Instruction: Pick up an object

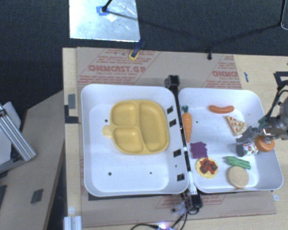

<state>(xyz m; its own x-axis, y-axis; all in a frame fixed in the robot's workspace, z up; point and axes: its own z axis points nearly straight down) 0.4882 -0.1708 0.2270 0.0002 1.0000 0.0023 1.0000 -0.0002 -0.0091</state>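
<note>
Nearest the camera in the right bin [273, 176], a smooth round tan disc [238, 177] and a knobbly green pickle [237, 162] crowd just before the gripper [245, 143] — finger state I cannot tell — so a descent could nudge them away; beyond lies a glossy sausage [221, 109].

A small white can with a red label [248, 149] sits beside an orange fruit [265, 144] in the right bin.
</note>
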